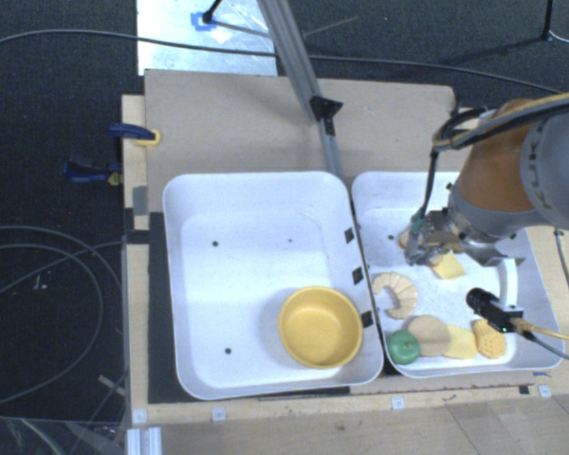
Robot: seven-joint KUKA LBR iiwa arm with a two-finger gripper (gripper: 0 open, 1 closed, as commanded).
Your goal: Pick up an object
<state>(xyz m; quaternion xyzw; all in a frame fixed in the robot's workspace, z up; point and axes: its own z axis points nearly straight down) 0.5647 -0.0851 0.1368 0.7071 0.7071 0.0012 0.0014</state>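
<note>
The gripper (423, 245) is low inside the right bin (379, 190), near its middle, so the step in hand seems to be the reach for a grasp. I cannot tell if it grips anything. A pale yellow wedge (448, 267) lies just beside it, and a croissant (396, 293) nearer the front edge. A yellow bowl (320, 326) sits in the left bin (218, 197) at its front right corner. The next move probably calls for closing on one piece and lifting straight up.
</note>
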